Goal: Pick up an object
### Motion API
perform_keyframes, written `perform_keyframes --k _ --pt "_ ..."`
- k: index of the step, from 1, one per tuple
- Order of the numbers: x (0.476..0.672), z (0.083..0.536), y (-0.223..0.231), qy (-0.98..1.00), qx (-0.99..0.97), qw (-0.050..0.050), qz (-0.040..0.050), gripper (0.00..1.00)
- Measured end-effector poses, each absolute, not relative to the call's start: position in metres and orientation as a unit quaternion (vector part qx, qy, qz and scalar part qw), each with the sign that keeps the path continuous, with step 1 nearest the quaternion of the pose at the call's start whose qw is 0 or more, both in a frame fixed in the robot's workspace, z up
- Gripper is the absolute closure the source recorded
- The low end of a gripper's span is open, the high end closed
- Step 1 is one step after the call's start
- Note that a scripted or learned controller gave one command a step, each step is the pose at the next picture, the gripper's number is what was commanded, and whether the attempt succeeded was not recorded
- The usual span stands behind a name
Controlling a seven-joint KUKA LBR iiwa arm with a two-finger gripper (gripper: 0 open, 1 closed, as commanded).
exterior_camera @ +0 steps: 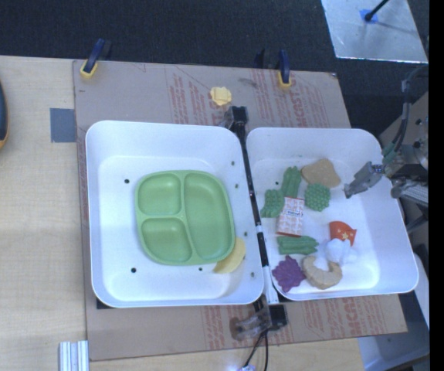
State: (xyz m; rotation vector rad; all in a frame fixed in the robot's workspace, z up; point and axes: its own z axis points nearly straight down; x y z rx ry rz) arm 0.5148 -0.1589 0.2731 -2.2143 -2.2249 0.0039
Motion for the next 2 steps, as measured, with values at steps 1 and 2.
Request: perform_keyframes --k 1,2 --pt "0.526 0.121 -0.108 -0.711 -0.703 0.007 0.0040 0.00" --pt "0.593 0.094 -0.131 -0.710 -0.704 0.001 -0.0008 0.00"
